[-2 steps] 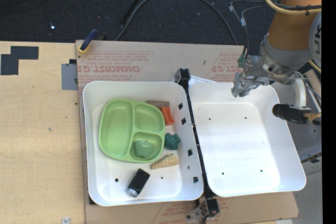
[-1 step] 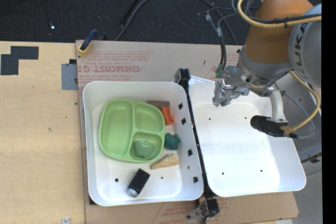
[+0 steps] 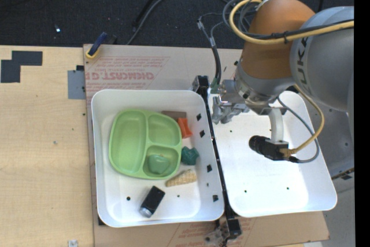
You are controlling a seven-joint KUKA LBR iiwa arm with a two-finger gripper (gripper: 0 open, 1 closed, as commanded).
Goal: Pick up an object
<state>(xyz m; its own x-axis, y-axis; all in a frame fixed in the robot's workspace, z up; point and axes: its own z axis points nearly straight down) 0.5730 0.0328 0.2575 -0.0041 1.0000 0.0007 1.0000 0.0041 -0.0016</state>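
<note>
My end effector (image 3: 222, 110) hangs over divider between two bins, finger state: cannot tell. Nothing picked up yet. Candidates lie in left bin (image 3: 104, 182): green plate (image 3: 139, 142), black cylinder (image 3: 152, 201), cone (image 3: 181, 178), teal toy (image 3: 189, 155). Grasp and lift remain.

Green divided plate (image 3: 144, 139), orange piece (image 3: 184, 126), black block (image 3: 152, 201) in left bin (image 3: 104, 194); gripper (image 3: 222, 110) over bins' divide.

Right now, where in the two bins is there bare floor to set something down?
The right bin has bare floor along its near edge and left side; the gripper hangs over its far left corner. The left bin is crowded by the green tray; only its near-left corner, beside the black object, is free.
</note>
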